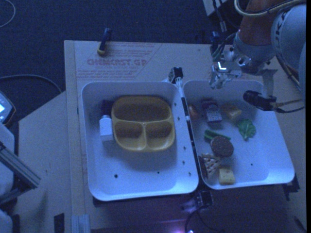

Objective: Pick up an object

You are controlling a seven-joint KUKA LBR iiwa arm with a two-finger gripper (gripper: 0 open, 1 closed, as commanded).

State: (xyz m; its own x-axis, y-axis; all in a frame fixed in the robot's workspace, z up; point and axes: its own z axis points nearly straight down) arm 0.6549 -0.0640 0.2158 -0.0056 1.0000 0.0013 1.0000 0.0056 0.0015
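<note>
Here the gripper [222, 76], finger state impossible to tell, hangs over the right bin's [272, 166] far edge, toy food [212, 111] lying just below-left

Two white bins: the left bin [92, 178] holds a yellow divided plate [143, 123] and a white bottle [106, 127]. The right bin [272, 164] holds a green leaf [247, 128], a brown round cookie [222, 146] and a yellow block [226, 176]. The arm [265, 13] is grey and orange.

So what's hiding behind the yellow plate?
A small white bottle stands against the yellow plate's left edge, with something dark just behind it. The dim light hides what that is, and the plate covers whatever lies beneath it.
</note>
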